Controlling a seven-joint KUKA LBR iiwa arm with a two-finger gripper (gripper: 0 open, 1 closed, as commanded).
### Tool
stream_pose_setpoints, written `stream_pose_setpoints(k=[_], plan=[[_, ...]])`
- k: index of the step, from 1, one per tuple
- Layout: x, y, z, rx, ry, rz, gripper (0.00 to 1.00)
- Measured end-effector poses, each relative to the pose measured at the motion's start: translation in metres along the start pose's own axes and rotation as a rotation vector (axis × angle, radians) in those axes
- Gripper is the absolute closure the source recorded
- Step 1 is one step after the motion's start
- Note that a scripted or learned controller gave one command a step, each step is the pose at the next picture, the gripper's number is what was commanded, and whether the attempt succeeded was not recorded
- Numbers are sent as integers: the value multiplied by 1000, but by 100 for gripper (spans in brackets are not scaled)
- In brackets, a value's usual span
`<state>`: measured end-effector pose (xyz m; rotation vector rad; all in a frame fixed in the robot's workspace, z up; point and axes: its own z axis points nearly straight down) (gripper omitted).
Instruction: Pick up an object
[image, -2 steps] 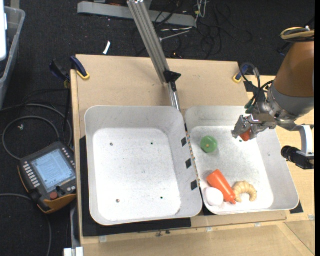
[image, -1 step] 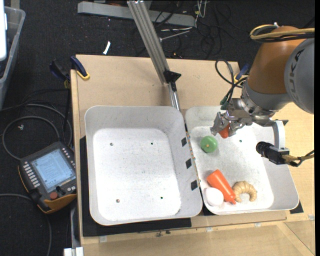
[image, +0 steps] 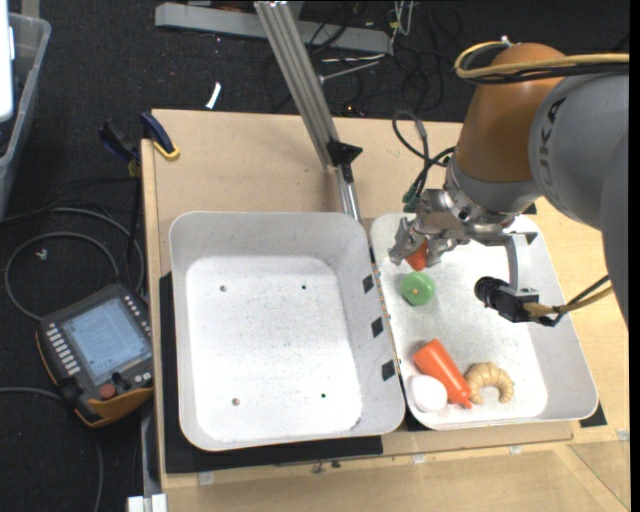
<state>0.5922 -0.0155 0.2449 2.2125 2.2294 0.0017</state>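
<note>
Left bin (image: 200, 250) bare, all objects in right bin (image: 560, 330). Gripper (image: 418, 250) up at its far-left corner, apparently clenched on a small red-orange piece (image: 417, 257). Green object (image: 418, 289) just below, orange carrot (image: 443, 368), white egg (image: 430, 394), croissant (image: 489, 380) near front. Step looks like grasp made; next calls for a straight lift to confirm hold.

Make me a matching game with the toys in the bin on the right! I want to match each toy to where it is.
Toys:
1. green toy
2. white egg
3. croissant
4. red piece

Places:
A. at the bin's near left corner, beside the carrot
B. right at the gripper, near the bin's far edge
C. just below the gripper, in the bin's left half
D. right of the carrot, near the front edge

Pairs: 1-C, 2-A, 3-D, 4-B
</note>
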Motion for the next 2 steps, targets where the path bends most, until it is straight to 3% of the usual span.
stream_pose_setpoints(k=[2], plan=[[100, 44, 23, 0, 1, 0, 100]])
